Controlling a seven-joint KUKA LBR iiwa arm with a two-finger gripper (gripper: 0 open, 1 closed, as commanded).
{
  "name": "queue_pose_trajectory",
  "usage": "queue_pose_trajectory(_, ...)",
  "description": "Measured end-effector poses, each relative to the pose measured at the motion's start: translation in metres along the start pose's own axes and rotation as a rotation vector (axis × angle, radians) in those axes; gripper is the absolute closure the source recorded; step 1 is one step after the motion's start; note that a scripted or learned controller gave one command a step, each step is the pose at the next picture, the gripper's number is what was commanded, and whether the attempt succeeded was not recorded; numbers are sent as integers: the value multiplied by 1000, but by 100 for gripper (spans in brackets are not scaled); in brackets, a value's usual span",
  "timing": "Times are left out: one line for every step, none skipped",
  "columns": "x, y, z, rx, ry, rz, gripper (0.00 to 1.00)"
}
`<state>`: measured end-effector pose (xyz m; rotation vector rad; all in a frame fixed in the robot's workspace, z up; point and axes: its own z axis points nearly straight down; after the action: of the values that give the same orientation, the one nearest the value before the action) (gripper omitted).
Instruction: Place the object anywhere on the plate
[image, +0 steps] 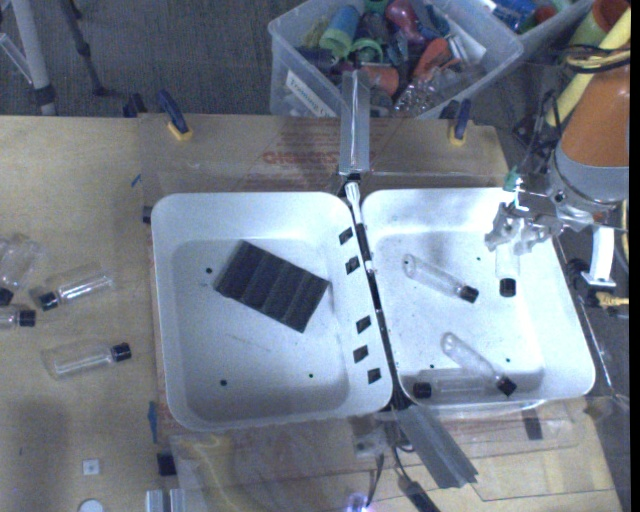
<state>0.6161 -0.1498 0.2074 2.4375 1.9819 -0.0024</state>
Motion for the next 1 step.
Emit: queue_pose_trajectory(46, 34, -63, 0, 0, 439, 100)
